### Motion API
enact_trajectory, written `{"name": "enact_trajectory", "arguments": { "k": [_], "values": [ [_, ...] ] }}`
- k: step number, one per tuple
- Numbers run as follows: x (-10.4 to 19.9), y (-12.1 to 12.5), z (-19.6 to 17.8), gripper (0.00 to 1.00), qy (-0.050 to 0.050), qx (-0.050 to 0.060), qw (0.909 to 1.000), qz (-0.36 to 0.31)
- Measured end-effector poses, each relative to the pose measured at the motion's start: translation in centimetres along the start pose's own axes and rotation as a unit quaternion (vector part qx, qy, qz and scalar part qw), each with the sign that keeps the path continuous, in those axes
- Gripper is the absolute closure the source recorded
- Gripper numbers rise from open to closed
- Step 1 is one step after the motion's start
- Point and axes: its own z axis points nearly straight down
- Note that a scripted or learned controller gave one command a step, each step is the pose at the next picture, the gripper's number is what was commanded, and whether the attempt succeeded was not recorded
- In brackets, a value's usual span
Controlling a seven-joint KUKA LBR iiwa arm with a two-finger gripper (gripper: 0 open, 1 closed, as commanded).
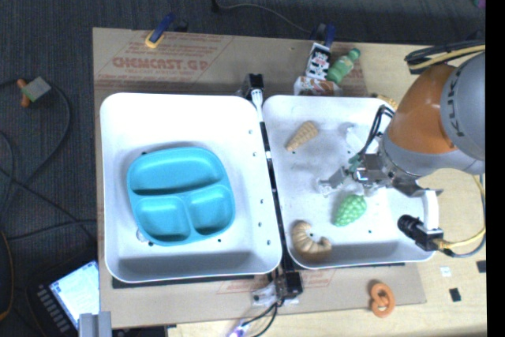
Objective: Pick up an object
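Two shallow white bins sit side by side on a brown table (197,63). The left bin (118,114) holds a blue divided tray (181,193) with three compartments, lying near the bin's centre. The right bin (316,110) holds several small objects: a tan cone-shaped piece (301,135) in its upper left part, a green bumpy object (349,210) near its centre, and a brown curled pastry-like piece (310,239) at its lower left, close to the front wall.

The grey arm with its orange band (426,118) enters from the right of the frame and reaches over the right bin. The gripper (347,174) hangs low at the bin's centre, just above the green bumpy object in the frame. The fingers appear spread, with no object seen between them; whether they touch the green object cannot be told.

Beyond the bins, at the upper middle of the frame, a small green bottle-like toy (342,65) and a printed packet (316,67) lie on the table. An orange ring (381,297) lies on the table at the lower right.
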Motion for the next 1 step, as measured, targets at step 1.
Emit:
{"name": "enact_trajectory", "arguments": {
  "k": [1],
  "values": [
    [3.51,3.94,2.2,0.0,0.0,-0.003,1.0,0.0]
  ]
}}
